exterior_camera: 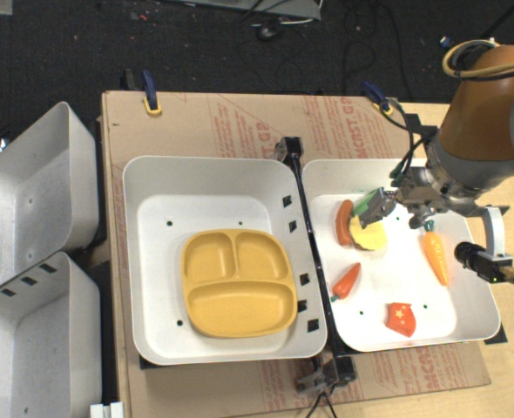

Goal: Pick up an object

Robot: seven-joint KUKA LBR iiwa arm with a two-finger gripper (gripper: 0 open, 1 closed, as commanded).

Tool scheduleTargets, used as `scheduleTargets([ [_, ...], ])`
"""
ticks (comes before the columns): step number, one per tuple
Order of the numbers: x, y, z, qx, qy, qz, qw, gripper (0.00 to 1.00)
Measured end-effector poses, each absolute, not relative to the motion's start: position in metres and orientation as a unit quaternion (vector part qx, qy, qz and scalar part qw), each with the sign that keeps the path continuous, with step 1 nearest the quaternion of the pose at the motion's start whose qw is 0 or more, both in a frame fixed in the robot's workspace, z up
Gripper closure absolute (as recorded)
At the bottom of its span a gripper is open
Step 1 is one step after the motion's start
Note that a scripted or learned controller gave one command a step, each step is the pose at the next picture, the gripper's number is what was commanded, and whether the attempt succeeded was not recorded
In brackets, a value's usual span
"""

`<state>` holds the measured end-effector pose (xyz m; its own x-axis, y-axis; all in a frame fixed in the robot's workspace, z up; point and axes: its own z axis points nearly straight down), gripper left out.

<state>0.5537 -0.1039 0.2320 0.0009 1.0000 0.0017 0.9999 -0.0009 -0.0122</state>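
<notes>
Camera view: the approach step is judged in hand.
The gripper (377, 207) is seen low in the right bin (475, 325), over the yellow object (370, 235) beside the red sausage (343, 223); its opening cannot be told. A closing and lift are called for next.

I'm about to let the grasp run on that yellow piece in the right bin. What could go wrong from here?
1. The red sausage-shaped piece lies right against the yellow piece, so the gripper may catch or drag both.
2. The yellow piece looks rounded; it could slip out and roll.
3. The carrot lies close under the wrist, so a sideways shift might nudge it toward the right bin wall.
</notes>
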Motion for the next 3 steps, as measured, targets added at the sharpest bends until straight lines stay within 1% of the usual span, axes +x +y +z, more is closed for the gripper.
scheduleTargets([
  [1,0.556,-0.104,0.238,-0.707,-0.707,0.0002,0.0,0.0],
  [2,0.553,-0.099,0.175,-0.707,-0.707,0.0019,0.003,0.0],
  [3,0.554,-0.104,0.112,-0.708,-0.707,0.0019,0.002,0.0],
])
